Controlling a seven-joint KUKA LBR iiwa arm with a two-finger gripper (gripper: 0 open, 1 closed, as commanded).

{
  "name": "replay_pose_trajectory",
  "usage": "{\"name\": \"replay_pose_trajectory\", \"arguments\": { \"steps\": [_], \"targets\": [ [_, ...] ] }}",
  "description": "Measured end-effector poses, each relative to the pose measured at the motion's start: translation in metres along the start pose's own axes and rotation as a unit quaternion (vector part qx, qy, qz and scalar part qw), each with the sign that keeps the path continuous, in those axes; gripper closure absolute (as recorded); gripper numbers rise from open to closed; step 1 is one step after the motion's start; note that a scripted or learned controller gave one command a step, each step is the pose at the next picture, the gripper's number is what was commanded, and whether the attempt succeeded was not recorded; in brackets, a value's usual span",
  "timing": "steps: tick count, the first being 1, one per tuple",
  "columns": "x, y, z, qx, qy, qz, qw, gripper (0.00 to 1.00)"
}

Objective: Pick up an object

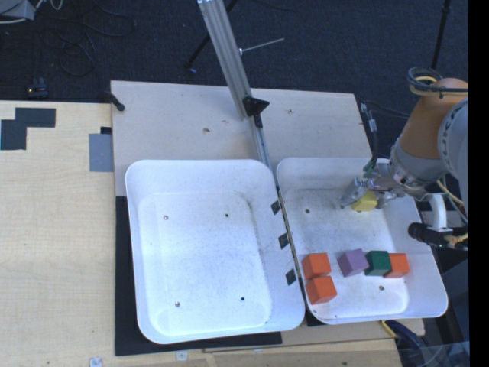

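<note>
From my station I see the pincer (pixel 365 195) low in the right bin (pixel 428 300), toward its far side, at the end of the grey arm (pixel 428 140) that comes in from the right. Its metal fingers sit on either side of a small yellow object (pixel 367 202), and the object appears to be between them, so I read the pincer as clamped on it, with the fingers only as far apart as the object is wide. I cannot tell whether the yellow object is lifted off the bin floor or resting on it.

The yellow object is pale yellow, small and rounded at its visible edge; much of it is covered by the fingers, so its full shape is unclear. What I can see runs roughly left to right across the view, but I cannot make out a clear long axis or which way it points.

Near the front of the same bin lie the blocks: two orange blocks (pixel 318 277) close together beside the divider, then a purple block (pixel 352 262), a green block (pixel 377 262) and another orange block (pixel 398 264) in a row, the last two touching. The left bin (pixel 141 205) sits just beside the right one on the tabletop (pixel 176 121).
</note>
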State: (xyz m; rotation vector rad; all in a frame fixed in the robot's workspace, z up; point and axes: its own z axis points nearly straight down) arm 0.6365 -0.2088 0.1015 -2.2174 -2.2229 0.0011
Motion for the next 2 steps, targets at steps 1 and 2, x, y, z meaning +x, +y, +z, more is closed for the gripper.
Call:
{"name": "replay_pose_trajectory", "arguments": {
  "steps": [1,2],
  "targets": [
    [0.000,-0.001,-0.012,0.002,0.000,-0.002,1.0000,1.00],
    [0.057,0.024,-0.021,0.006,0.001,-0.001,1.0000,1.00]
  ]
}}
